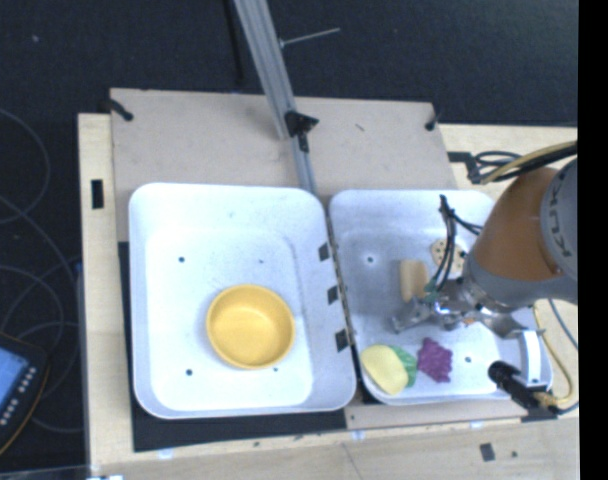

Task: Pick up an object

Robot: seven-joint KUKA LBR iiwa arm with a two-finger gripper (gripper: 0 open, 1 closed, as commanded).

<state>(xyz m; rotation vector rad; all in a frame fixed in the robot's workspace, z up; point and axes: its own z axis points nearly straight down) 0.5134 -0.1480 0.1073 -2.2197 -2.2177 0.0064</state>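
Two white bins share the counter [99, 268]; my claw [409, 317], grip state unclear, hovers just above-left of the purple toy [436, 360].

Two bins sit side by side on the tabletop [99, 298], their inner rims touching along the middle. In the left bin [164, 218] a bowl [250, 325] rests upright, toward the bin's near edge and a little right of its centre. In the right bin [384, 218] a small block [414, 279] lies near the middle. At that bin's near edge a rounded fruit-like toy [386, 368] sits by the near-left corner, with a grape-like cluster [436, 359] just beside it on the right. The arm [524, 243] comes in over the right bin's right edge, and its hand [412, 318] hangs between the block and the two toys. A slanted rail [269, 63] rises behind the bins.
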